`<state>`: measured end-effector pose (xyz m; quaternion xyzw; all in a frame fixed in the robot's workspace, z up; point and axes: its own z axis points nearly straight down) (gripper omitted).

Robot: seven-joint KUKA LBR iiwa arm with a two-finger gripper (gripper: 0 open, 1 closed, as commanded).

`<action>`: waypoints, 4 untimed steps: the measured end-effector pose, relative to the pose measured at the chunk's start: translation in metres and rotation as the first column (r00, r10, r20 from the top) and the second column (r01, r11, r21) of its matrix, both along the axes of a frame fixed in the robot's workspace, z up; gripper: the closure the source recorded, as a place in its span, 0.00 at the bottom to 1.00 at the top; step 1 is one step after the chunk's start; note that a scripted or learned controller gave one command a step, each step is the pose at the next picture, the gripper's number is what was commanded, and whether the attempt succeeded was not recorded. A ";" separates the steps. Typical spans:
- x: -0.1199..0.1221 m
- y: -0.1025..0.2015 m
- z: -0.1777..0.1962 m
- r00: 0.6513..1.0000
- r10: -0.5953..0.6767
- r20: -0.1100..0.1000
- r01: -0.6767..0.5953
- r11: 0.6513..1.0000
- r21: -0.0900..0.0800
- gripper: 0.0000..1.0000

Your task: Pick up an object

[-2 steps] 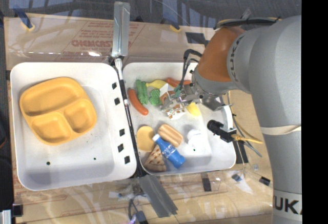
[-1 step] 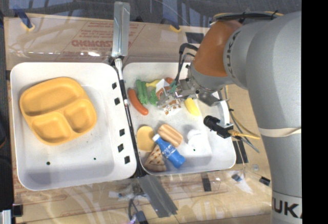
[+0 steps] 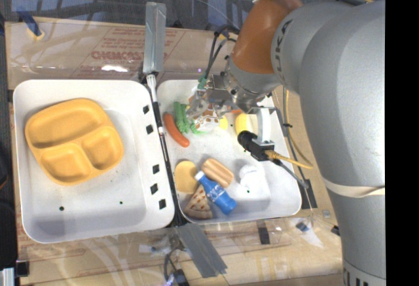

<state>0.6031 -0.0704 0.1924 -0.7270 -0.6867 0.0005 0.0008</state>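
Grey arm [image 3: 327,82] low over right bin [image 3: 288,203] far edge; claw [image 3: 208,103] state unclear. Risk: carrot [image 3: 176,130], green item [image 3: 181,116] crowded, claw may nudge both.

This is a robotics lab test cell, not a home or kitchen. A large grey industrial arm [image 3: 340,82] with an orange band and loose cables reaches over a tabletop [image 3: 85,49] where two shallow white bins [image 3: 39,226] sit taped side by side. The bins hold toy food [image 3: 175,129] and a yellow compartment tray [image 3: 73,139], laid out as test props.
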 end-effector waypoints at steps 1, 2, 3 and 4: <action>-0.001 -0.001 -0.002 1.000 -0.001 -0.003 0.001 1.000 0.000 0.00; 0.013 -0.019 -0.098 1.000 0.027 0.003 -0.027 1.000 -0.002 0.00; 0.012 -0.018 -0.089 1.000 0.030 -0.001 -0.030 1.000 -0.001 1.00; 0.043 0.082 0.002 1.000 -0.014 0.004 0.014 1.000 0.003 1.00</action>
